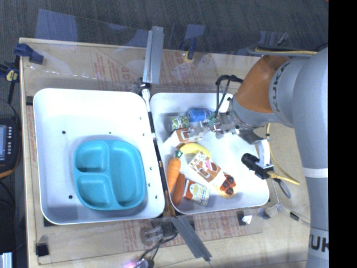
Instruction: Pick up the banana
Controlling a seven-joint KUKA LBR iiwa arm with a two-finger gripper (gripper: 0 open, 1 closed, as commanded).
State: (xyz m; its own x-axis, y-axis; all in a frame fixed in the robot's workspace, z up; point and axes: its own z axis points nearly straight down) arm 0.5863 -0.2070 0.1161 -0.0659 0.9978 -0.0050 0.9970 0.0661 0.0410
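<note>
The yellow banana (193, 148) lies curved in the right bin (251, 197), near its left middle. A printed carton (204, 167) partly covers the banana's lower side. My gripper (214, 127) hangs low over the back of the right bin, up and to the right of the banana and a short way from it. It is close to a green can (179, 121) and a blue item (198, 115). Nothing is visibly held by it.
An orange carrot (174, 181) lies along the right bin's left wall, beside a small juice box (196, 192) and red-and-yellow toy food (226, 184). The left bin (50, 110) holds a blue divided plate (109, 173). The arm's grey body (301, 94) overhangs the right bin's far right side.
</note>
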